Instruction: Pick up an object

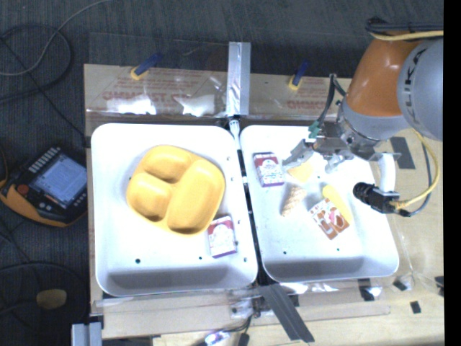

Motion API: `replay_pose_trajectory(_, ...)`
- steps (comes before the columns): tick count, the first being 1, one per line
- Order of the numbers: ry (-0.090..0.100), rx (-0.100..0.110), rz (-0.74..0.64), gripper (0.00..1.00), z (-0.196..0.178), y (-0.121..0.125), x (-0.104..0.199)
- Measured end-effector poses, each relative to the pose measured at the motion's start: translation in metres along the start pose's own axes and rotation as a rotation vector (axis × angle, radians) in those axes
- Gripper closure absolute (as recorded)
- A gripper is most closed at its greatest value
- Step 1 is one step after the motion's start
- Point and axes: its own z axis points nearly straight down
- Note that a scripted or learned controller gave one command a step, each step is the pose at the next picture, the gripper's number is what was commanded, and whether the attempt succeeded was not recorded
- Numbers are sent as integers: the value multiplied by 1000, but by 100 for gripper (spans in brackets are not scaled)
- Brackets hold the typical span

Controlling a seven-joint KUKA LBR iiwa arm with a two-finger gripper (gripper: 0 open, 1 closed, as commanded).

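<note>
1. Gripper [315, 158] looks open, holding nothing, over the right bin [374, 254] at upper right of frame.
2. Nearest target: yellow block [302, 171] just beneath; we straddle it squarely before closing.

floor [43, 20]: dark grey carpet, thin cables trailing across it | table [425, 280]: pale wood — clear plastic sheet [180, 85] clipped along its far edge, blue-and-yellow clamps [146, 65] | pendant [50, 186]: orange-edged, lit screen, lying on floor at left | light: even, soft
</note>
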Motion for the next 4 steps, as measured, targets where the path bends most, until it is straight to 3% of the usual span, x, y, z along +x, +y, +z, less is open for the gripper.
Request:
replay_pose_trajectory(1, -1, -2, -51, 0, -13, 0, 4)
replay_pose_trajectory(2, -3, 0, -71, 0, -6, -22, 23)
replay_pose_trajectory(3, -3, 0, 5, 0, 42, -52, -56)
replay_pose_trajectory(4, 0, -4, -45, 0, 114, -56, -83)
